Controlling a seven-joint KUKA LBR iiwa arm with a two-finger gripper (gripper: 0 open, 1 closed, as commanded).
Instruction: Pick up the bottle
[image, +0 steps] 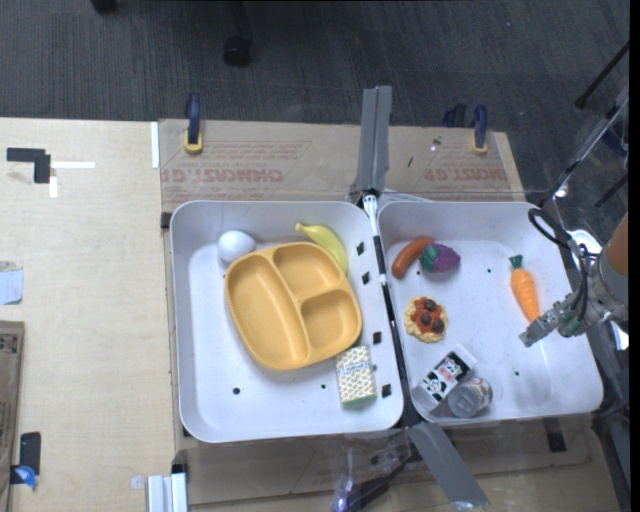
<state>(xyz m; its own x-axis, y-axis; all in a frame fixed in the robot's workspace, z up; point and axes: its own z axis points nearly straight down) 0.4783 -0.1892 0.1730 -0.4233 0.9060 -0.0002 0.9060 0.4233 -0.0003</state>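
The bottle (456, 385) lies on its side in the near left corner of the right bin (500, 228), its grey cap end toward the front wall and a black-and-white label on its body; just above it sits a small toy pizza (427, 319); further back, a sausage (411, 256) touches a purple piece (440, 259); a carrot (524, 290) lies toward the right side. Over at the right wall hangs the gripper (541, 329); whether it is spread or closed I cannot tell, it is too small and blurred; nothing can be made out in it. It is well apart from the bottle, so by my reading the pick has not begun; the approach, the grasp and the lift all remain. In the left bin (190, 330), a yellow divided plate (293, 304), a banana (326, 242), a white egg (236, 244) and a small carton (356, 376).
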